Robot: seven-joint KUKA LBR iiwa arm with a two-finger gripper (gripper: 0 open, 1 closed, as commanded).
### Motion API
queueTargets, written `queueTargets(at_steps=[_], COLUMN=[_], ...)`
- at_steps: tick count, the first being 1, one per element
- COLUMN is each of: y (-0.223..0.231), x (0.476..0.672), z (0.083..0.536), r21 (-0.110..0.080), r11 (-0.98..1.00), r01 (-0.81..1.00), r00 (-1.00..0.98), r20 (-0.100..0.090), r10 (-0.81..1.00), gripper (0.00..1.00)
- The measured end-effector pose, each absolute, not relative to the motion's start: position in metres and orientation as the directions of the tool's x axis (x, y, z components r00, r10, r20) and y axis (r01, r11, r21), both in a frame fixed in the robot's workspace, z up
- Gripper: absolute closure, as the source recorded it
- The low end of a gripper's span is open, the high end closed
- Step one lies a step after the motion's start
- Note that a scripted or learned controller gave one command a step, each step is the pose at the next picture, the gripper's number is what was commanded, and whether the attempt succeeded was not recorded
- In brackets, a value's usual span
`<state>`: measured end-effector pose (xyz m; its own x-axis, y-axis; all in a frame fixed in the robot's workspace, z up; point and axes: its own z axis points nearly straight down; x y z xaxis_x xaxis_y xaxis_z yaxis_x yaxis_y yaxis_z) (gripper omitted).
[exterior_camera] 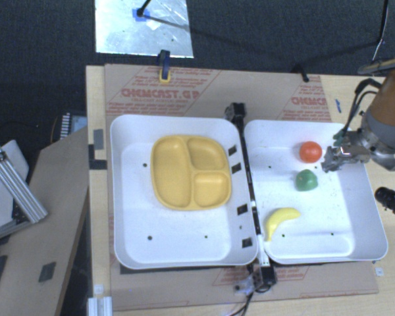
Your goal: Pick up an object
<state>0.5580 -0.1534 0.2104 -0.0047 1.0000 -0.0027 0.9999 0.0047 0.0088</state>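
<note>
Brown board (184, 87) under both bins reads "CHEMCAST" in red. Left of the right bin (362, 242) I see the left bin (128, 242) holding a yellow divided plate (189, 172). Inside the right bin lie a banana (280, 220), green ball (306, 180) and orange ball (310, 151). My gripper (334, 158) hangs just beside the orange ball; I can't tell its opening.

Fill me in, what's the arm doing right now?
The gripper sits over the right bin, just right of the orange-red ball and above the green piece. It holds nothing visible. A banana lies nearer the front, and a yellow divided plate sits in the left bin.
</note>
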Motion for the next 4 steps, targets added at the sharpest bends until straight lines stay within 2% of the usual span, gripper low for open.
queueTargets(at_steps=[1,3,4], y=[-0.15,-0.05,0.004], x=[0.561,0.577,0.58], z=[0.271,0.24,0.243], r21=[0.009,0.001,0.002], r11=[0.006,0.009,0.01], r01=[1.0,1.0,1.0], r00=[-0.006,-0.009,-0.01], r20=[-0.002,0.002,0.002], r10=[1.0,1.0,1.0], gripper=[1.0,1.0,1.0])
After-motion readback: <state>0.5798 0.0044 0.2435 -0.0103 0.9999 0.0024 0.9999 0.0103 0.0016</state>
